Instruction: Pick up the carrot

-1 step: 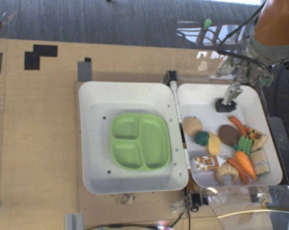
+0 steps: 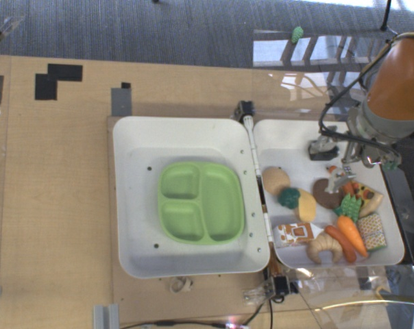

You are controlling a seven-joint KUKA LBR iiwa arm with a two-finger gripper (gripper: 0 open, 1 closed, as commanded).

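Observation:
The carrot is orange with a green top and lies at a slant in the front right part of the right bin. A thinner orange-red piece lies right beside it on its left. My gripper hangs over the right side of that bin, behind the carrot and apart from it, under the orange and grey wrist. Nothing shows in its grasp.
Around the carrot lie a croissant, a small printed box, a waffle-like piece, a green leafy piece, a brown disc, broccoli and a tan roll. The left bin holds a green divided plate.

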